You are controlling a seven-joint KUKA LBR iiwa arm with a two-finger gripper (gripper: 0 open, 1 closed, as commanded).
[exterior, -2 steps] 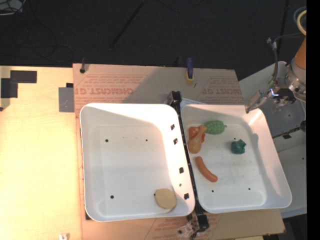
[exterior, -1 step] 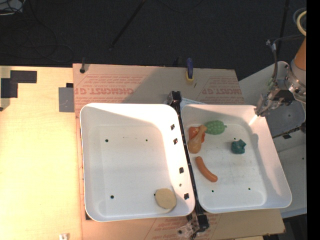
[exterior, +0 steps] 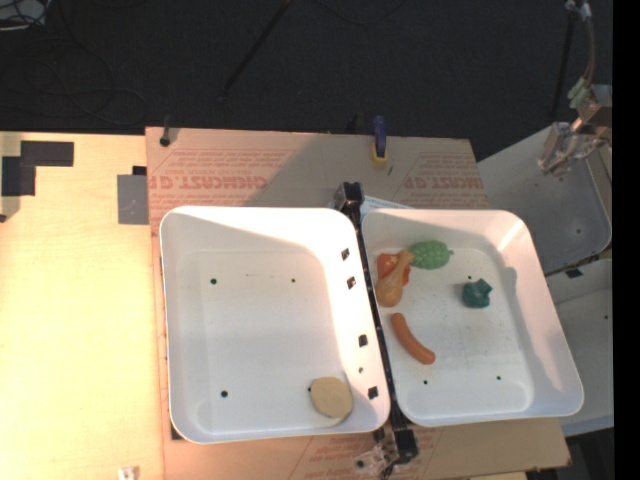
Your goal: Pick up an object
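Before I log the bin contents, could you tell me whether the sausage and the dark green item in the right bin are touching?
Apart. The camera view shows bare white bin floor between the sausage and the dark green item.

Both bins are plain white — the left bin holds a tan disc, the right bin an orange-red sausage, a green leafy piece, an orange-and-yellow piece and a dark teal lump. The table is pale wood — brown cardboard carries red print.
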